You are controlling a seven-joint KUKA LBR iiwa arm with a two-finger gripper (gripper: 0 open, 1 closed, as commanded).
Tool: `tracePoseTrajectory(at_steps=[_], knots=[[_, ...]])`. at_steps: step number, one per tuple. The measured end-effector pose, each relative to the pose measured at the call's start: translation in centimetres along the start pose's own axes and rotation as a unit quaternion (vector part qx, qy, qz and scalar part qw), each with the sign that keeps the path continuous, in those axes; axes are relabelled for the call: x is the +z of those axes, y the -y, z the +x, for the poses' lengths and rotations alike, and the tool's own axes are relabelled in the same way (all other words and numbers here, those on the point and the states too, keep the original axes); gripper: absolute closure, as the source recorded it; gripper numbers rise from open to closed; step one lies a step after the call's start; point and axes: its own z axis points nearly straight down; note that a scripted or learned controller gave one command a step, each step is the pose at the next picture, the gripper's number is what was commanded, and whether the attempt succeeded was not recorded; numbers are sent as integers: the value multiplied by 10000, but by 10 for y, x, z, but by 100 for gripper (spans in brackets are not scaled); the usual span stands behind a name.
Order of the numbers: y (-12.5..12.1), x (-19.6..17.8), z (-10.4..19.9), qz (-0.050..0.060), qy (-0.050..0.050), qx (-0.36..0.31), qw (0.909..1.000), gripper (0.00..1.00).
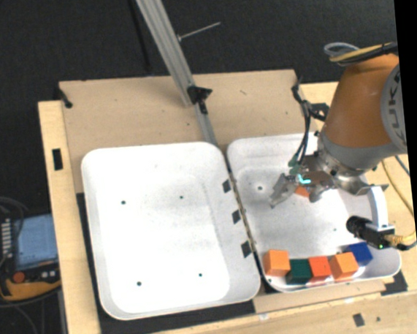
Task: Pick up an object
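Five small blocks sit in a row along the near rim of the right bin (266,157): an orange block (278,261) at the left end, slightly raised, then a green block (300,270), a red-orange block (319,266), another orange one (343,265), and a blue block (360,253) at the right end. They touch or nearly touch, packed against the bin wall.

Judgement on handling: these look like rigid, light cubes with flat faces; not fragile, little slip risk. The best hold is across two opposite flat sides. The left orange block has its left face free and stands proud of the row, so it seems the easiest target; the middle ones leave no room for a finger between neighbours.

Farther in, mid-bin, the gripper (290,188) hangs over bare bin floor, well apart from the row. A small orange patch shows at its tip, but whether that is a grasped piece or part of the tool is unclear, and the jaw state cannot be read.

Left bin (155,226) lies beside it. At the far edge, a slanted metal post (171,49) rises from the bench.
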Motion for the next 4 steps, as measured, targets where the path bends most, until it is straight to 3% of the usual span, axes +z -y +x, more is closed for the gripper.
tracePoseTrajectory(at_steps=[1,2,3,4], knots=[[-1,-2,0,-30,4,18,10000,0],[-5,52,-11,3,16,22,10000,0],[-7,101,-3,2,12,40,10000,0],[-8,125,-5,-29,22,30,10000,0]])
